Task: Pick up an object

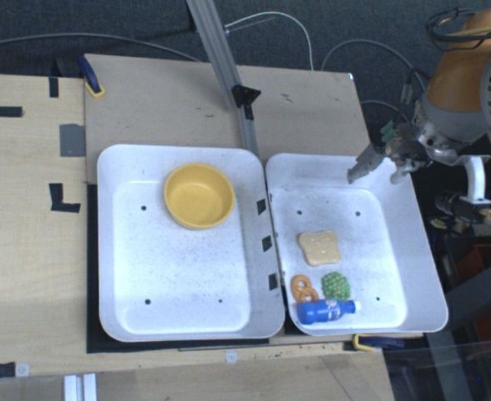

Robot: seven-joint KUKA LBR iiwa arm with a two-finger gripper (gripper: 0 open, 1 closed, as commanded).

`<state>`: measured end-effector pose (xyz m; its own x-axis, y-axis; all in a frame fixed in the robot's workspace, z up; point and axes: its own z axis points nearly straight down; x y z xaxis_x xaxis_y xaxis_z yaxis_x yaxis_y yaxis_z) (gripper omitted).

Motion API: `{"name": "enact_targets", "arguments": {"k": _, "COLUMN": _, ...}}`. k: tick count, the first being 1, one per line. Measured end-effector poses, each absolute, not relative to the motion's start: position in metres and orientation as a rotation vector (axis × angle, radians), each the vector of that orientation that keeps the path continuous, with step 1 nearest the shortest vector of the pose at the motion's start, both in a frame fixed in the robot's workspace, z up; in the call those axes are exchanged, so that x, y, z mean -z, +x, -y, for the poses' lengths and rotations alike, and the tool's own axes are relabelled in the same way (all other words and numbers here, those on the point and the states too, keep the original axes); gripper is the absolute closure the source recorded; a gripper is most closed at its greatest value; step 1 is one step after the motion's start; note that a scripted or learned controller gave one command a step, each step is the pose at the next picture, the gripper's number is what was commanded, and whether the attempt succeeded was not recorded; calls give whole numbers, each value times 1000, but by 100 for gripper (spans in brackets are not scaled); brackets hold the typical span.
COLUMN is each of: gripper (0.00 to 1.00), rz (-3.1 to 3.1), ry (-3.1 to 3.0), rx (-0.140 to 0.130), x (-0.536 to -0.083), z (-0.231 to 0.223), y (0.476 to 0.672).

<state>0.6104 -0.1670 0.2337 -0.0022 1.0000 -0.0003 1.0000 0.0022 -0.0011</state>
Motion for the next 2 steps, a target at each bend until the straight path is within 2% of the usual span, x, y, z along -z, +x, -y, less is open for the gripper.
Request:
{"name": "enact_targets", "arguments": {"k": 1, "gripper": 0, "rz": 2224, "ry": -2218, "rx": -2, "x": -234, "z": 167, "y": 610}}
{"name": "enact_targets", "arguments": {"k": 2, "gripper": 0, "rz": 2219, "ry": -2216, "rx": -8, "x": -169, "z": 166, "y": 607}}
